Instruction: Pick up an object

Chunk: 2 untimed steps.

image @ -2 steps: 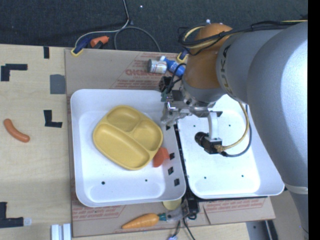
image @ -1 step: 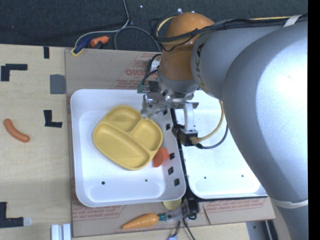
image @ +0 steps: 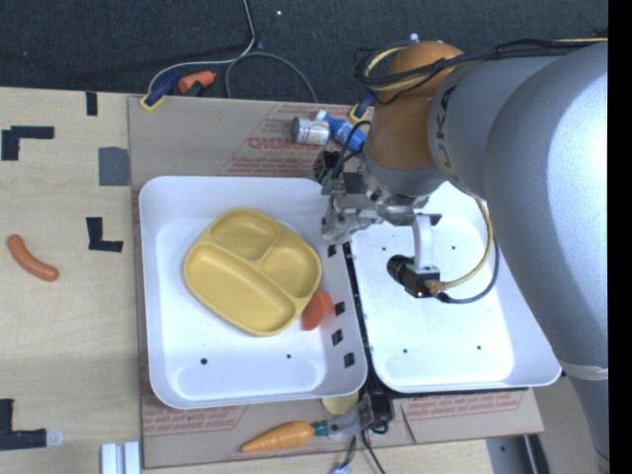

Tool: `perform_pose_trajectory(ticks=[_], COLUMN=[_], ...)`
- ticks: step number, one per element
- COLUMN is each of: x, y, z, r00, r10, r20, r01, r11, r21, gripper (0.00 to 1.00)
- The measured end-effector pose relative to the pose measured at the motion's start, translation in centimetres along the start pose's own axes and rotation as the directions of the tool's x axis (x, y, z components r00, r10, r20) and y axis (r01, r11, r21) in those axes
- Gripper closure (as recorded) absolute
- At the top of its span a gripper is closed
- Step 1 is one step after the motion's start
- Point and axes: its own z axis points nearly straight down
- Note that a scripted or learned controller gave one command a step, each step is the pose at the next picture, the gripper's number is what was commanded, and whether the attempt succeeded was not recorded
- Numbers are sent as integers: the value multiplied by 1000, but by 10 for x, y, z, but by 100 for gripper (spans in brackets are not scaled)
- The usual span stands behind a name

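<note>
A yellow divided plate (image: 253, 269) lies in the left bin (image: 168, 205). A small orange-red object (image: 316, 311) rests against the plate's lower right edge. My gripper (image: 339, 227) hangs over the ridge between the two bins, just right of the plate's upper right rim. The grey arm with its orange band (image: 410, 117) comes in from the right and covers much of the right bin (image: 464, 354).
An orange sausage-shaped toy (image: 33, 258) lies on the bench at far left. A toy carrot (image: 278, 436) sits below the bins. A clamp with an orange handle (image: 183, 84) and cables are at the back edge. A black cable loops over the right bin.
</note>
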Motion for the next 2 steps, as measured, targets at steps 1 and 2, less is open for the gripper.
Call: perform_pose_trajectory(ticks=[1,2], x=[4,-92], y=[0,-64], z=[0,0], r00=[1000,1000], r10=[-5,6], r20=[-1,0], r01=[5,-6], r11=[1000,1000], r21=[-1,2], gripper=[0,0])
